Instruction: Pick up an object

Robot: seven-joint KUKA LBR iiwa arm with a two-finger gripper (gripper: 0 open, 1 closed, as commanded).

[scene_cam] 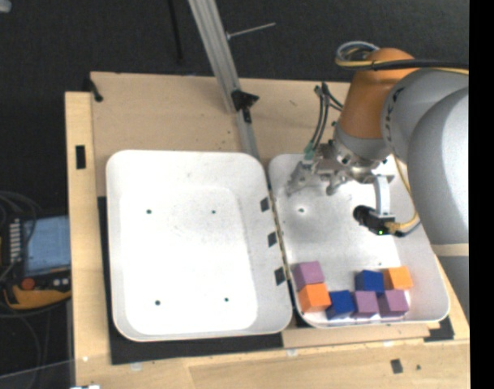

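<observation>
Several small blocks lie along the near edge of the right bin (311, 225): a purple block (309, 273) over an orange block (315, 297), a blue block (341, 303), a purple block (367, 302), another blue block (370, 281), a purple block (394, 301) and an orange block (399, 278). My gripper (313, 179) hangs over the far part of the right bin, well behind the blocks. Its fingers (296, 180) stand apart with nothing between them.
The left bin (182, 241) lies beside the right one, with small dark clips along the shared edge. A slanted metal post (222, 63) rises behind the bins. A handheld pendant with cables (40, 258) rests off the bench at left.
</observation>
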